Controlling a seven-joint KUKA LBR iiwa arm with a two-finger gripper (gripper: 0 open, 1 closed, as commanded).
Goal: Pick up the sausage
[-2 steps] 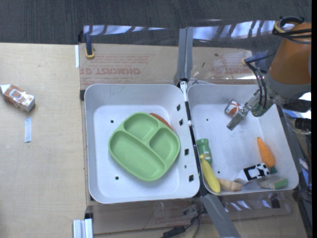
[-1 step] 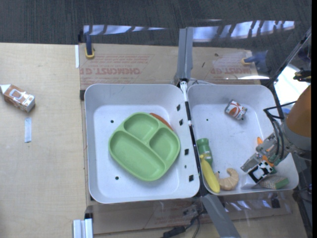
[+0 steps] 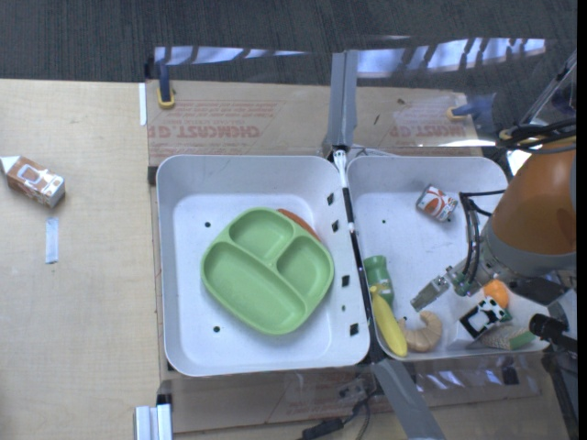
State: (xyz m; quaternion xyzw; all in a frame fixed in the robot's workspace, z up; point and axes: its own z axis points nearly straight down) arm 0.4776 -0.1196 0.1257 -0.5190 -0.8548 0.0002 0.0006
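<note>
A reddish-orange elongated piece (image 3: 295, 219), which looks like the sausage, lies in the left bin (image 3: 183, 246). It is mostly hidden behind the far right edge of the green divided plate (image 3: 266, 270). My gripper (image 3: 438, 289) hangs low over the middle of the right bin (image 3: 404, 227), well to the right of that piece and across the bin divider. It sits just above a tan curved food item (image 3: 424, 331) and nothing is visibly held in it. The grey arm with its orange band (image 3: 543, 204) covers the bin's right side.
The right bin also holds a green bottle (image 3: 376, 272), a yellow banana (image 3: 390, 324), a small white-and-red can (image 3: 437, 202), an orange toy (image 3: 495, 292), and a black-and-white item (image 3: 484, 317). A small carton (image 3: 35, 181) lies on the bench at far left.
</note>
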